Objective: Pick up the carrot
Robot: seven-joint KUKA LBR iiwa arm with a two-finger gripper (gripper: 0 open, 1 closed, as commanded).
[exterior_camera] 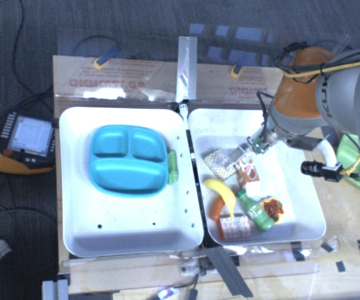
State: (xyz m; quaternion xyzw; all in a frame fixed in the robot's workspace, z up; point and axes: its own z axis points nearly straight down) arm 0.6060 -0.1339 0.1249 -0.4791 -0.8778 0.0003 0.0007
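We see the carrot [215,208] lying in the right bin [299,186], tucked just left of the banana [223,194], with a can [235,227] below it and a green bottle [254,211] beyond. Above the carrot, the gripper [229,165] reaches over a patterned packet [217,162]; how wide its fingers stand we cannot tell. A blue tray [129,160] fills the left bin [80,230].

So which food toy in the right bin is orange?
The carrot, lying by the bin's left wall, just left of the yellow banana. The bottle nearby is green, not orange.
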